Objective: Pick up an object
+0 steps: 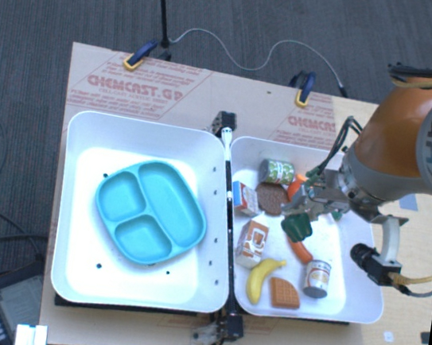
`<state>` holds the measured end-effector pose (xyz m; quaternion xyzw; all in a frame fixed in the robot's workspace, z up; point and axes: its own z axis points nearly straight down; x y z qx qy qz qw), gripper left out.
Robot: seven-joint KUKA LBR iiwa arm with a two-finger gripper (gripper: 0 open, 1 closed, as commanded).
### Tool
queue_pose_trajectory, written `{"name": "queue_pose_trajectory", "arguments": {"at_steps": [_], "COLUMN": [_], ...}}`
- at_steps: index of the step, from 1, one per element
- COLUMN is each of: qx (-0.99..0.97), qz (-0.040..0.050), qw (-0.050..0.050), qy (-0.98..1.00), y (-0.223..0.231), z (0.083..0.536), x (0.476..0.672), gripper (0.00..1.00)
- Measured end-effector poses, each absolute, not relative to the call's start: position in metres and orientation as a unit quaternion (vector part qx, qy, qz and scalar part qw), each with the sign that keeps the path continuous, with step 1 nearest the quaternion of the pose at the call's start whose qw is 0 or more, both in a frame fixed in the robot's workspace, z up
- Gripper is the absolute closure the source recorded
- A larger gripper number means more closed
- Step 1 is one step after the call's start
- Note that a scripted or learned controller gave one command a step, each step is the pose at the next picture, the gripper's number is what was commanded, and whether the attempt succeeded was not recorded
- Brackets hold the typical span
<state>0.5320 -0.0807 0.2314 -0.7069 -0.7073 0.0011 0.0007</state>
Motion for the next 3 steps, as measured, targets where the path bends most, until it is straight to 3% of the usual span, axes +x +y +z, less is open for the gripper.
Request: {"name": "queue_pose_trajectory", "arguments": {"at_steps": [3], "qx": [-0.706], "qz": [0.0011], "qw": [0.000], "qy": [-0.708], "y": [-0.081], "z": [0.260], "x": [0.534], "gripper": [1.00]}}
